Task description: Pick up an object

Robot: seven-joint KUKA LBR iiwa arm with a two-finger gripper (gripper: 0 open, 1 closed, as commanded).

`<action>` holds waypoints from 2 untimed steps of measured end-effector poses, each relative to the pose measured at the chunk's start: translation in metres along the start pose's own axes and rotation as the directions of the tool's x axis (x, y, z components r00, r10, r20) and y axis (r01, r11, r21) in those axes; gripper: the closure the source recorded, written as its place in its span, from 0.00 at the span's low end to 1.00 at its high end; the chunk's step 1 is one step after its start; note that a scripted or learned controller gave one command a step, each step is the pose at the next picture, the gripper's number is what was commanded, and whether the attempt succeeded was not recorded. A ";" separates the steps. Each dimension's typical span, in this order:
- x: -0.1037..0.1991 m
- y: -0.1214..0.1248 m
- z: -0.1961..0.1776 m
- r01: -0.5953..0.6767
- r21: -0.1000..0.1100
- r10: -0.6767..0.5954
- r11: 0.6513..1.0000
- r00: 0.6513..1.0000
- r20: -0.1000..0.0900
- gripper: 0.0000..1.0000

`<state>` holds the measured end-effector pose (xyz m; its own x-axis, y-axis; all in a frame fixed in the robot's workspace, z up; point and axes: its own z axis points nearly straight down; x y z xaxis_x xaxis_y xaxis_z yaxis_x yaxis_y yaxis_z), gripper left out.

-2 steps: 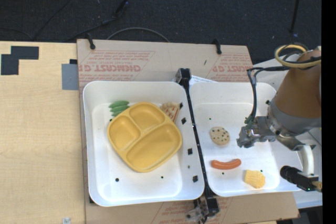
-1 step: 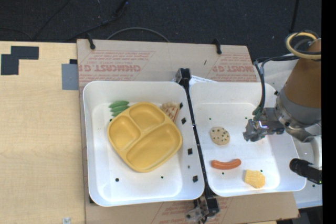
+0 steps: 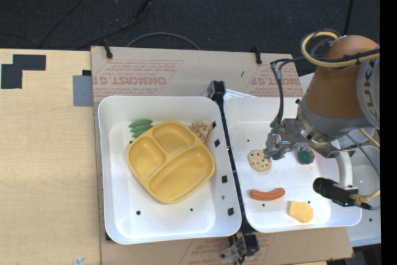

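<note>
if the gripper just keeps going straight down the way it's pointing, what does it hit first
Most likely the cookie. The gripper points down into the right bin and sits just above and right of the cookie. Depth is unclear, so it may instead land on bare bin floor beside it.

Speckled cookie (image 3: 259, 161) lies flat in right bin (image 3: 322, 223).

The divided plate (image 3: 171, 161) lies in the left bin (image 3: 118, 220). In the right bin (image 3: 260, 225), the cookie (image 3: 258, 161) sits behind the sausage (image 3: 267, 194), with the wedge (image 3: 301, 212) to the sausage's right.
</note>
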<state>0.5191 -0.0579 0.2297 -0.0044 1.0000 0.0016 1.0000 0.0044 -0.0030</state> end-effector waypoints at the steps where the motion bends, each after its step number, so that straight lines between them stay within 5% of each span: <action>1: 0.036 0.024 0.004 0.000 0.000 0.000 1.000 1.000 0.000 1.00; 2: 0.087 0.039 0.007 0.000 0.000 0.000 1.000 1.000 0.000 1.00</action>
<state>0.5572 0.0293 0.2223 -0.0046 1.0000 0.0011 1.0000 0.0046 -0.0028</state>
